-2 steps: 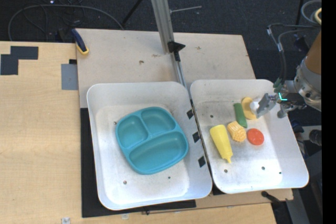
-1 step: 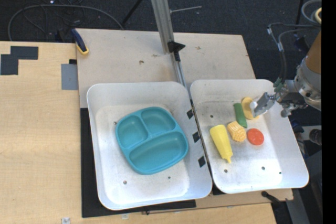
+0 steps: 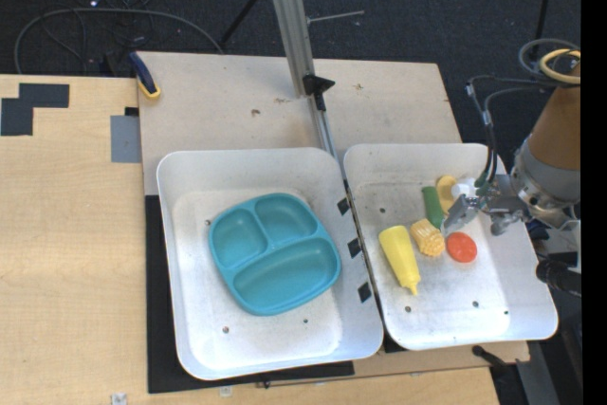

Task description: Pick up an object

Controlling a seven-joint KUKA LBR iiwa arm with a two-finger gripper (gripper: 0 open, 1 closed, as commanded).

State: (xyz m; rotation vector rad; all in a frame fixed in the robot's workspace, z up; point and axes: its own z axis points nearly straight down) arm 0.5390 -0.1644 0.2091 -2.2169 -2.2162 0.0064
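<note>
The right bin (image 3: 493,318) holds several toy foods. A yellow squeeze bottle (image 3: 401,257) lies at its middle left, with a corn cob (image 3: 428,238) just right of it. A green piece (image 3: 432,202) and a small yellow piece (image 3: 446,187) sit further back. An orange-red round piece (image 3: 462,248) lies right of the corn. My gripper (image 3: 460,211) reaches in from the right and hangs low, just above the orange-red piece and beside the green one. Nothing shows held in it.
The left bin (image 3: 190,318) bears a teal divided plate (image 3: 273,251). An upright metal post (image 3: 289,24) stands behind the bins. The arm's grey and orange wrist (image 3: 555,147) rises over the right bin's right edge. Cables lie on the dark floor behind.
</note>
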